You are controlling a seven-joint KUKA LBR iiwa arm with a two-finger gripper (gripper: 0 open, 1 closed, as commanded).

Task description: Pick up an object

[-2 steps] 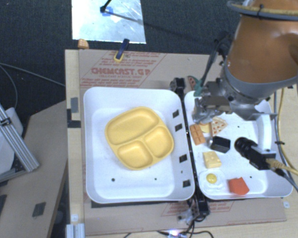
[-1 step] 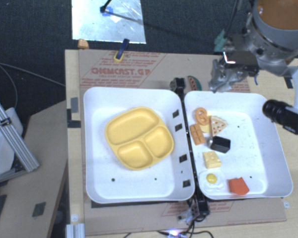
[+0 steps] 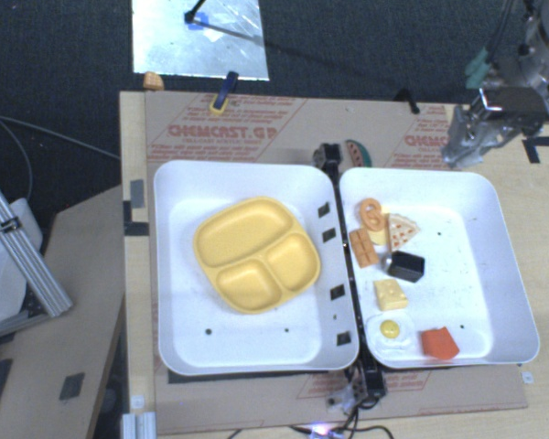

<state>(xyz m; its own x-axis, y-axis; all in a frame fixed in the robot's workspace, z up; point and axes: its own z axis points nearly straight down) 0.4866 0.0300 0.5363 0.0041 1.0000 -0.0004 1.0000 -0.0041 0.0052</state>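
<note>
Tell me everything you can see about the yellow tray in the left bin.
The yellow tray is a shallow, rounded-square dish that looks like matte plastic. Raised ridges divide it into three compartments: one large along the upper left, two smaller toward the lower right. Nothing lies in them. It rests flat on the floor of the left bin, turned at an angle to the bin's sides, about in the middle. It touches no wall and no other object.
</note>
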